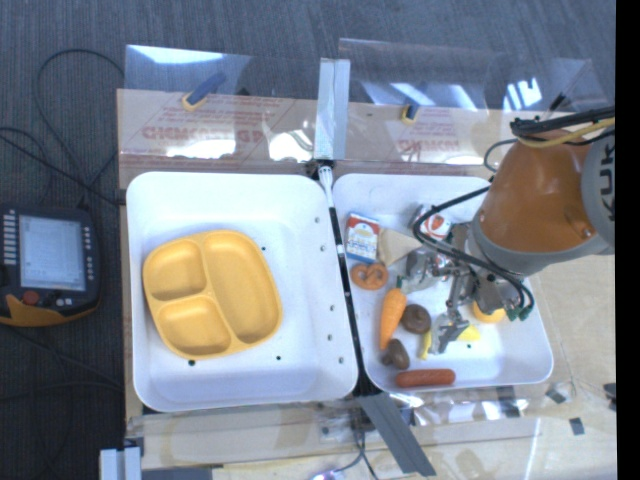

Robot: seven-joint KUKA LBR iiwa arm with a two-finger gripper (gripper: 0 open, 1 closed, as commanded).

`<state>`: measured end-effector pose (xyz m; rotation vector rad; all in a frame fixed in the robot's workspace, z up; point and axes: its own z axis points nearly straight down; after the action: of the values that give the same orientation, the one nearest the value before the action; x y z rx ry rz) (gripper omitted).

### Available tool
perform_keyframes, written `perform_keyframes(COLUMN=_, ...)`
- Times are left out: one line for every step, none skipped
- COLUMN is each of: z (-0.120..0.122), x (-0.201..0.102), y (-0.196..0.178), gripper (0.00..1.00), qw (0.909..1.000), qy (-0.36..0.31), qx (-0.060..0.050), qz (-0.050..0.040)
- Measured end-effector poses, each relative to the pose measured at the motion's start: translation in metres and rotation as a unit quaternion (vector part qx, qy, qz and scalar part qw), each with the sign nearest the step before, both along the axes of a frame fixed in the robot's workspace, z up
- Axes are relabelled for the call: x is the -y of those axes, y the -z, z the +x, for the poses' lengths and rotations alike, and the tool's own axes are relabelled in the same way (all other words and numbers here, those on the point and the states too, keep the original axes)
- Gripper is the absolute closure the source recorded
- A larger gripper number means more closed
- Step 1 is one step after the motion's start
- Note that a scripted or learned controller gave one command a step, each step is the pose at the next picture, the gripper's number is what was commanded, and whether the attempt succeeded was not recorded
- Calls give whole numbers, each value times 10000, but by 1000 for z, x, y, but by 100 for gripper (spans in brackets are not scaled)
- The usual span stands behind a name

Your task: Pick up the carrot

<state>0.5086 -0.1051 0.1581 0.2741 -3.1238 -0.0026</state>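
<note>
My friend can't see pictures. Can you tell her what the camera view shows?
A grey and orange robot arm's end effector hangs over the right white bin, near an orange carrot lying among other toy food. The left bin holds a yellow divided plate.

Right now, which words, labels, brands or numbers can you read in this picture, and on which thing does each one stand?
"KU" in dark letters on the grey arm, cut off by the picture's edge.
Red print on the clear panel behind the left bin: seen mirrored, too blurred to read.
Red print on the clear panel behind the right bin: too blurred.
Small carton: print too small.
Pendant screen: unreadable.
</note>
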Motion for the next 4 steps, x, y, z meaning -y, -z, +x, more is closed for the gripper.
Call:
perform_keyframes(z=9, x=-15, y=66, gripper=0, qw=9976, qy=675, qx=152, qz=5)
perform_keyframes(z=10, x=-14, y=54, gripper=100, qw=9976, qy=674, qx=155, qz=-12)
perform_keyframes(z=3, x=0, y=33, gripper=100, qw=9858, qy=1681, qx=42, qz=-12)
perform_keyframes(z=3, x=0, y=33, gripper=0, qw=9857, qy=1682, qx=38, qz=-16)
